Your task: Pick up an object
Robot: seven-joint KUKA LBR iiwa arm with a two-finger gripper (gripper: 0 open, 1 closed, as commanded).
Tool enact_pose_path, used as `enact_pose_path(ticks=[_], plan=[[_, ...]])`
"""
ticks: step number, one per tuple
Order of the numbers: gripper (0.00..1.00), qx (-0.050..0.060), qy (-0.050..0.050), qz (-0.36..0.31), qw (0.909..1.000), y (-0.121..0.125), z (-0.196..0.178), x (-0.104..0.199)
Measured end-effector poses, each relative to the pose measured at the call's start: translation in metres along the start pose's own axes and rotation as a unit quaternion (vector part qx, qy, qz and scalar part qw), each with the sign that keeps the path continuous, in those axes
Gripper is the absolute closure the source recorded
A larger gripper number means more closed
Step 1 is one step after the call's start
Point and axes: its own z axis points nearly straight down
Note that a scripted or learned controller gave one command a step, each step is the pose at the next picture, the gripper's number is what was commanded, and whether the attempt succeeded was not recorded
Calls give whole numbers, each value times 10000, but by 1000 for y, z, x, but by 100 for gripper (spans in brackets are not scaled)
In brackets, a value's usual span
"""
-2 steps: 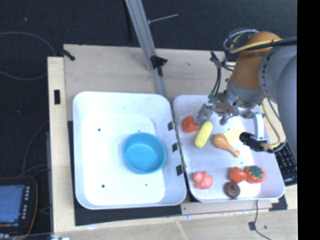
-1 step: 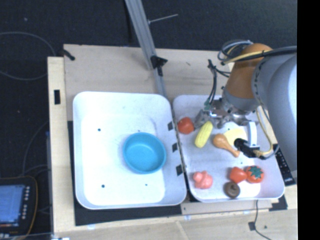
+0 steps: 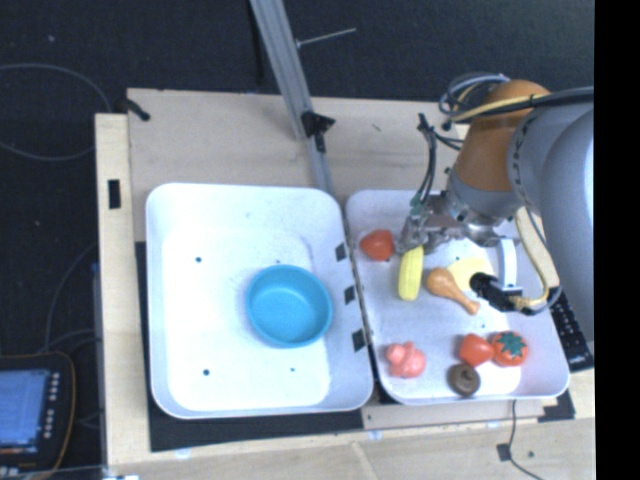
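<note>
Gripper [image 3: 418,236] hangs right over the yellow corn cob [image 3: 410,273] in the right bin [image 3: 385,368]; finger state, can't tell. The cob could roll off toward the tomato [image 3: 377,245] if pinched off-centre.

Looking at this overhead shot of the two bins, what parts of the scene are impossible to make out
- Gripper: the wrist above covers it, so open or shut is unreadable, as is any contact with the yellow corn.
- Pale yellow item in the right bin: partly under the arm and black cable; identity unclear.
- Small brown object: too small and blurred to identify.
- Arm: cut off by the view's right side.
</note>
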Motion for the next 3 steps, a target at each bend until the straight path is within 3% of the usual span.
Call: enact_pose_path(ticks=[1, 2, 3], plan=[[100, 54, 50, -25, 10000, -5, -53, 5], [100, 38, 42, -47, 10000, -10, -110, -3], [100, 57, 44, -67, 10000, -9, -116, -4]])
